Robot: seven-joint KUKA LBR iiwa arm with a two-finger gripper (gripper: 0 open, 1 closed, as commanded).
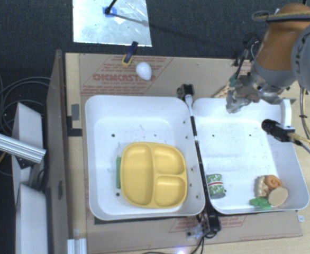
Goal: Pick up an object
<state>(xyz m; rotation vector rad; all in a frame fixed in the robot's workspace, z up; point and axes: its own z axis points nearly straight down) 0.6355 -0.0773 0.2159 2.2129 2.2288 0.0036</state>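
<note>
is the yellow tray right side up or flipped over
Right side up: the yellow tray in the left bin shows its three compartments as hollows facing the camera.

I log, off the bins: a white egg-shaped ball (143,70) on the brown cardboard sheet (160,73) covering the desk; a shiny square foil sheet (111,15) beyond it; black cables (9,89) coiled at left.

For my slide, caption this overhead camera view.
Gripper above right bin; yellow tray in left bin.
</note>
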